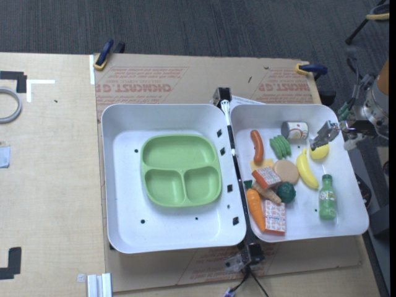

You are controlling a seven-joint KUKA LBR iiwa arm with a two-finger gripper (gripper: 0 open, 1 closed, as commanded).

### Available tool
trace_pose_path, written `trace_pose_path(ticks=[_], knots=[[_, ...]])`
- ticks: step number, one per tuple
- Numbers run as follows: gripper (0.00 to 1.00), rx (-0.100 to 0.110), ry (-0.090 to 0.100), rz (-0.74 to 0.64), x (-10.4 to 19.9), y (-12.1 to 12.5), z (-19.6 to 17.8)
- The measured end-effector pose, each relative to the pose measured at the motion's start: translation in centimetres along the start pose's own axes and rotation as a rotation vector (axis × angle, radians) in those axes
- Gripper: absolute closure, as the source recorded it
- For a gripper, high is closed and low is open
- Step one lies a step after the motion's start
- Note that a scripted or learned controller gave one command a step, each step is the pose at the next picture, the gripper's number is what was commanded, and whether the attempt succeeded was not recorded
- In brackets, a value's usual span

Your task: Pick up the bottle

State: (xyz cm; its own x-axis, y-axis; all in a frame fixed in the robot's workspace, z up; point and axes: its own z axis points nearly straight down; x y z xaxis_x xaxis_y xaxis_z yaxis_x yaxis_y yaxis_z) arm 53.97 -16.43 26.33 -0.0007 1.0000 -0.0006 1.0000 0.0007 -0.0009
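Gripper (322, 138) of mine hangs at the right bin's (352, 224) far right side, just over the lemon (319, 152); I cannot tell its state. Nearest me, the green bottle (327, 197) lies by the bin's right wall, long axis running near to far, cap toward the far side. Left sits a green tray (181, 170) in the other bin (117, 184). Beyond, cardboard (185, 79) covers the counter (49, 166), then dark carpet (185, 11).

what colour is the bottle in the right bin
Green, with a light label around its middle. The bottle shows best in the camera view, near the right bin's right wall.
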Motion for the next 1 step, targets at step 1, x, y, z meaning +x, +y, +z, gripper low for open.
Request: trace_pose_path(ticks=[1], knots=[[1.0, 0.0, -0.001, -0.001, -0.02, 0.05, -0.94]])
